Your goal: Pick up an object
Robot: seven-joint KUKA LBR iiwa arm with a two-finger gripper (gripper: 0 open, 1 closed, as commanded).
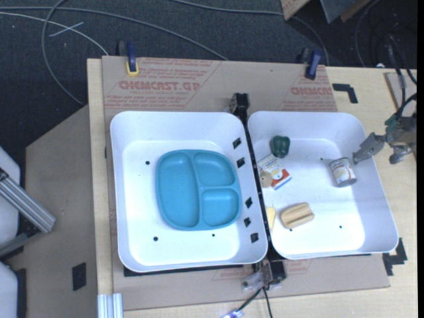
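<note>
While looking down at the desk (59,177), spotting two shallow white bins side by side on a printed brown sheet (172,78). Left bin (126,144): just a blue divided plate (198,189) lying flat roughly in the middle, three compartments, nothing in any of them. Right bin (371,224): all the loose stuff for picking. Green rounded object (280,145) up toward the far left part of that bin. Just below it, a small red-and-white packet (274,176), close to the wall shared with the left bin. Further down, a tan block (296,215) lying on its side, slightly tilted, with a little yellow piece (270,217) just beside it, right against the bin's left wall. Over on the right half, a small silvery can (342,172) tipped over, well apart from the other bits. Gripper (366,151) reaching in over the right bin's right rim, near the can but looking apart from it, with nothing visibly pinched. Honestly can't tell whether spread or pressed together, too small and grey on grey. Rest of the arm (401,132) hanging just off the bin's right side. Also a row of small black clips (242,177) along the seam between the bins, a blue-and-yellow clamp (132,58) at the far left corner of the sheet and a blue clamp (313,63) at the far right. Cables (73,18) looping on the dark floor beyond the desk.
</note>
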